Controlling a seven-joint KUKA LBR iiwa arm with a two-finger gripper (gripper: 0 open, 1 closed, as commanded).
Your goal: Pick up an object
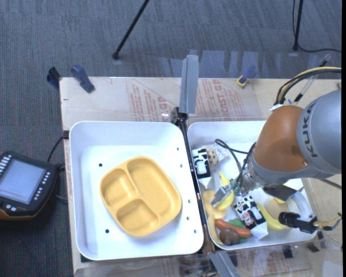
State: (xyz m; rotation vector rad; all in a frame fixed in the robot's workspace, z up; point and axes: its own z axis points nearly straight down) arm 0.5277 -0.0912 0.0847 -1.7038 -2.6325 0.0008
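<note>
My gripper (pixel 226 194) reaches down into the right bin (pixel 242 130), near its middle, under the arm's orange band. It sits right over a yellow banana-like toy (pixel 211 203) and beside a black-and-white cow-patterned carton (pixel 251 213). A second cow-patterned carton (pixel 202 161) and a small pale packet (pixel 219 150) lie toward the bin's far left. An orange-brown carrot-like piece (pixel 233 231) with a green bit lies at the near edge. Another yellow piece (pixel 271 217) rests to the right of the carton. The arm hides part of the bin.
The left bin (pixel 86 154) holds a yellow three-compartment plate (pixel 139 196). A metal divider post (pixel 188 91) stands between the bins at the back. A handheld pendant (pixel 17 183) lies off the bench to the left.
</note>
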